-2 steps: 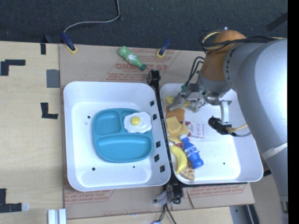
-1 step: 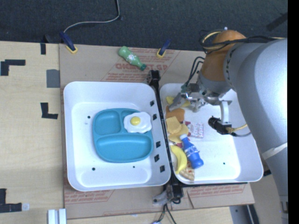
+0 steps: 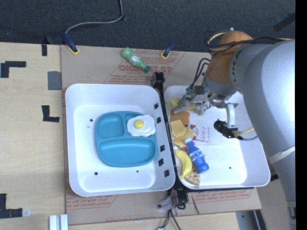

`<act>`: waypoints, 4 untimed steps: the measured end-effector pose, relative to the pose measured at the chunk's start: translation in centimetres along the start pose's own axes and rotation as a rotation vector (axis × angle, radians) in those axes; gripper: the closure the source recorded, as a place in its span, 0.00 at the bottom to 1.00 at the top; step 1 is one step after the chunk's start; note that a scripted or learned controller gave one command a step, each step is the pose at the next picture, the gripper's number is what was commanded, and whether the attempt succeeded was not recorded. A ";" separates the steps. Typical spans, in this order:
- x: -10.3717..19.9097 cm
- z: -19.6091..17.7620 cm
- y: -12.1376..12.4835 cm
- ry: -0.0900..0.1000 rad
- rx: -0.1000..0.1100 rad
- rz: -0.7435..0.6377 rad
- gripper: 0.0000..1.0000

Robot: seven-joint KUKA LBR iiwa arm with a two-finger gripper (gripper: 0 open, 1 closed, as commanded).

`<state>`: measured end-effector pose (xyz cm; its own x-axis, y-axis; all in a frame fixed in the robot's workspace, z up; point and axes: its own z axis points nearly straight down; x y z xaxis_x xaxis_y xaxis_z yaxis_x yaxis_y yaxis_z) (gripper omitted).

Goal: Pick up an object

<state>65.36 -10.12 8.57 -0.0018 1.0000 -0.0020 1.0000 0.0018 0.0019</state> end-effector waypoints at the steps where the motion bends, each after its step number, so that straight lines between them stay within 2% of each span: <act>1: 0.0 0.0 0.0 0.000 0.000 0.000 0.00; 3: 0.0 0.0 0.0 0.000 0.000 0.000 0.00; 4: 0.6 0.0 -1.2 -0.001 -0.001 0.002 0.00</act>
<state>64.15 -9.50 8.60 0.0000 1.0000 -0.0026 1.0000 0.0000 0.0030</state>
